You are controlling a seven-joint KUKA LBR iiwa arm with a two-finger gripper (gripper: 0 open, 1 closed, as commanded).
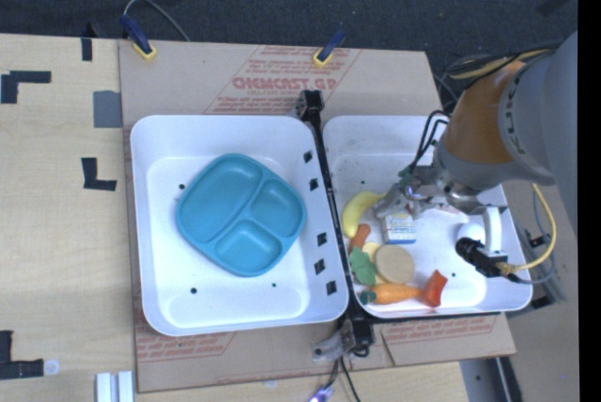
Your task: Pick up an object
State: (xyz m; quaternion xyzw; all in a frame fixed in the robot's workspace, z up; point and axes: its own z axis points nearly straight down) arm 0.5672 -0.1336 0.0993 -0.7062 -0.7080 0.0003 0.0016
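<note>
We look down on a wooden bench [56, 231] covered in part by a brown cardboard sheet [272, 85], on which two shallow white bins sit side by side and touching. The left bin [155, 297] holds a blue divided plate [241, 213] with three compartments, lying flat and slightly turned. The right bin [376, 142] holds a cluster of toy foods along its left and near side.

The grey arm [531, 123], with its orange band [479, 118], reaches in from the right and bends down over the right bin. Its gripper [402, 203] is low in the bin, right above a small white and blue box [399, 228]. We cannot tell from this angle how wide the jaws stand, nor whether they touch or hold the box.

Just left of the gripper lies a yellow banana [356, 210]. Below the box sits a round tan biscuit-like disc [395, 264], with a green piece [362, 267] beside it on the left. An orange carrot [397, 295] lies along the near wall, next to a small red piece [435, 287]. A small orange-red piece [361, 237] rests between the banana and the green one.
</note>
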